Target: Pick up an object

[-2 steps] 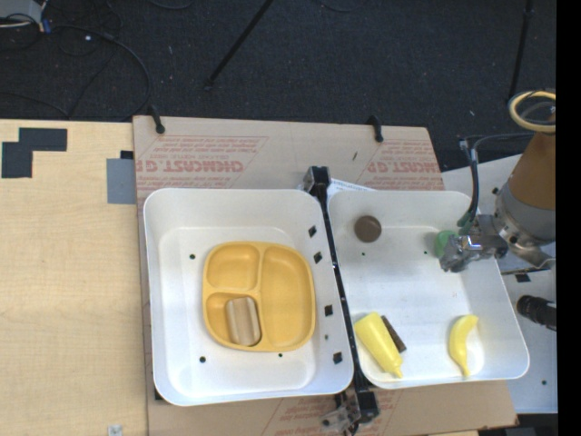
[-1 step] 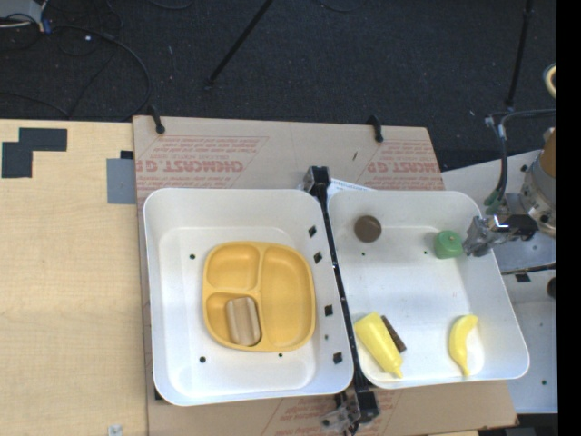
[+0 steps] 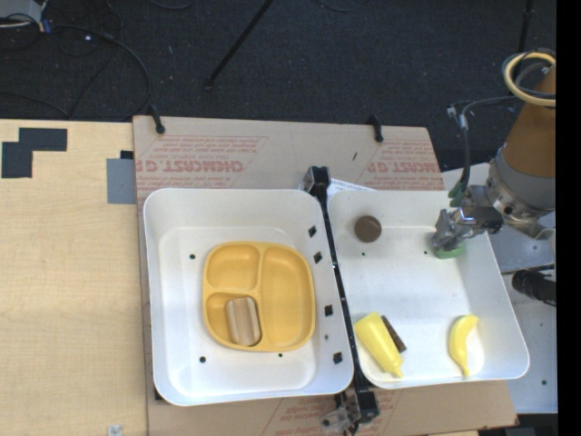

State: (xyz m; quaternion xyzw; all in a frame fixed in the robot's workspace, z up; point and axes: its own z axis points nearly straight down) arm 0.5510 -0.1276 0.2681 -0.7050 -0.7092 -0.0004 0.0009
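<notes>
My gripper (image 3: 447,237) hangs low over the right bin (image 3: 427,289), near its far right corner, on the grey arm that comes in from the right. A small green object (image 3: 448,252) lies directly under the gripper's tip, partly hidden by it. I cannot tell whether the two touch. To the left of the gripper sits a brown round object (image 3: 367,229). At the bin's near side lie a yellow banana (image 3: 464,342) and a yellow tapered object (image 3: 378,342) with a dark piece (image 3: 395,334) against it.
The left bin (image 3: 172,243) holds a yellow divided plate (image 3: 281,284) with a tan slice (image 3: 242,321) in its near-left compartment. A black divider (image 3: 329,271) runs between the bins. Cardboard (image 3: 227,157) lies beneath them, with a wooden bench top (image 3: 64,289) on the left.
</notes>
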